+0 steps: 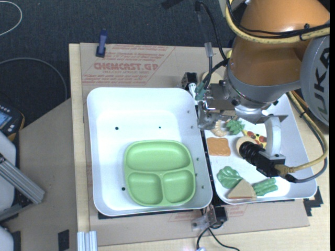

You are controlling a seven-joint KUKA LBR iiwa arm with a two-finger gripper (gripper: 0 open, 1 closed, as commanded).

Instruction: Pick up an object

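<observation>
The arm's orange band and grey wrist hang over the right bin. My gripper reaches down at that bin's upper left, near the wall between the bins. Just below it lie an orange square cracker and a small green leafy piece. Lower in the bin sit a dark green leaf toy, a tan wedge and a light green piece. A red and yellow item peeks out beside the wrist.
The left bin holds a green divided plate in its lower half. A black cylinder on the arm with a yellow cable crosses the right bin. Cardboard lies under both bins.
</observation>
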